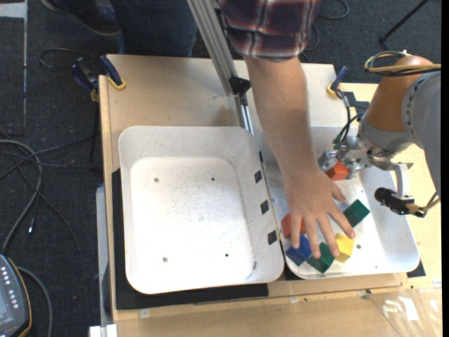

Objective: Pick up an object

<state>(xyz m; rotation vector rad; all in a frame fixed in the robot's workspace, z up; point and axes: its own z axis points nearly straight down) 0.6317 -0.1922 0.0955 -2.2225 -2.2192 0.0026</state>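
Observation:
Several small blocks lie in the right bin (393, 248): a dark green block (356, 212), a yellow block (344, 245), a green block (322, 258), a blue block (298, 253) and a red block (286, 223). My gripper (334, 164) hangs over the bin's far middle, at the end of the grey arm with the orange band (393, 104). An orange block (340, 172) sits right at the gripper's tip; whether it is gripped is unclear. A person's hand (316, 213) covers part of the block cluster.
A person's forearm (284, 118) reaches down from the top across the right bin's left side. The left bin (140, 153) lies beside it. A slanted metal post (217, 41) stands behind the bins. Clamps (112, 72) sit at the bench's far corners.

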